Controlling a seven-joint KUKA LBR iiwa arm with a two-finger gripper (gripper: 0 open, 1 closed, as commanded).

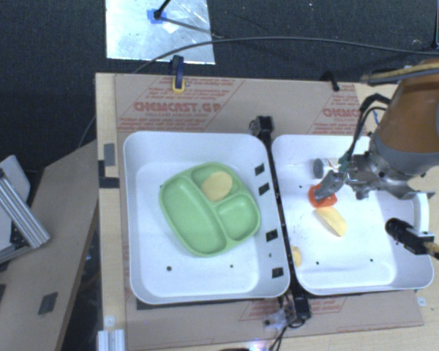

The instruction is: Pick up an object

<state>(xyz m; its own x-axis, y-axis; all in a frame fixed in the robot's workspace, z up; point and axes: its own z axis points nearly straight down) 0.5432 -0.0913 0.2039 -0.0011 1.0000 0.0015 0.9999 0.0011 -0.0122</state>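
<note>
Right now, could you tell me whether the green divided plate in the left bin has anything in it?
Not empty. The green divided plate holds one pale yellow round piece in its upper compartment; the other two compartments look bare.

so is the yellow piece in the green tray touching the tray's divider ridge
Cannot tell. In the camera view the yellow piece lies in the top compartment of the green tray, its lower edge close to the ridge, but no gap or contact shows plainly.

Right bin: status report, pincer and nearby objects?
Pincer low over right bin, at orange-red object; grasp unconfirmed. Yellow wedge just beside, apart. Green tray in left bin.
</note>
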